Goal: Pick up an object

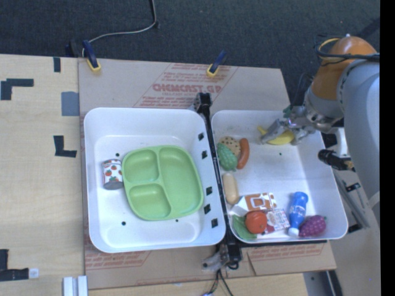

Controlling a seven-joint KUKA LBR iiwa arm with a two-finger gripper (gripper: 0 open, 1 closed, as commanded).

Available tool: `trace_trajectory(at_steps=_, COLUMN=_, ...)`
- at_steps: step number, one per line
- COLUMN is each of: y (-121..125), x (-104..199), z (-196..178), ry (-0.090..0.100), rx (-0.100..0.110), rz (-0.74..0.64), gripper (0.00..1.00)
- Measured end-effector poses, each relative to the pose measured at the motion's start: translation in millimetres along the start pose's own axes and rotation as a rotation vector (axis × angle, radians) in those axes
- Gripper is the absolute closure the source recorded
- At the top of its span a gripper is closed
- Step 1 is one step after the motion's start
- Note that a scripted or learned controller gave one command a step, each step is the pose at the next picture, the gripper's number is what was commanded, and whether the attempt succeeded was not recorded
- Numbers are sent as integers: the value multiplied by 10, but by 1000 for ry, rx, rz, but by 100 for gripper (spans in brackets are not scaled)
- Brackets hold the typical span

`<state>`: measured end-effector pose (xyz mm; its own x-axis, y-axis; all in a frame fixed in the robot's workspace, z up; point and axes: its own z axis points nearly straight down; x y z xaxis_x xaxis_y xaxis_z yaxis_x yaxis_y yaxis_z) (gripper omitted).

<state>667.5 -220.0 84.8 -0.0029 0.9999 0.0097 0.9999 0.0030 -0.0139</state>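
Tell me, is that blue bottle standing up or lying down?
Lying down: the blue bottle rests on its side in the right bin, white cap toward the near wall.

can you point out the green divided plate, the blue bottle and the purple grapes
green divided plate [163, 182]: camera view, left bin, on the ridge between its compartments.
blue bottle [297, 207]: camera view, right bin, on the blue body above its white cap.
purple grapes [313, 226]: camera view, right bin's near corner, on the bunch's middle.
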Motion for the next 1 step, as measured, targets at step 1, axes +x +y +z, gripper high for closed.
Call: trace_trajectory(at_steps=1, y=7, x=401, z=-4, ry=-10, rx=-10, rz=1, gripper=0)
